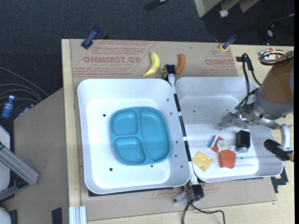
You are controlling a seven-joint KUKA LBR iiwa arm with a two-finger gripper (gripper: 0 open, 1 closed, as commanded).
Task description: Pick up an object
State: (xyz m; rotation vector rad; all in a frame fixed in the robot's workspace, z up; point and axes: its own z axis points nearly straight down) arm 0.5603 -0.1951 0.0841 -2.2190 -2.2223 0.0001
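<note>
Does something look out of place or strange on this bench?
Yes. A toy banana and an orange carrot-like piece lie on the bench board behind the bins, outside them, while the other small objects sit in the right bin.

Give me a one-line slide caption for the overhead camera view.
Gripper hovers in the right bin above small objects; blue divided plate in the left bin.

We see two white bins of smooth, faintly glossy plastic, and a blue divided plate with a matt plastic look. The bench beneath reads as brown printed cardboard — dull, papery. The gripper looks like bare metal — perhaps brushed, hard to tell here.
</note>
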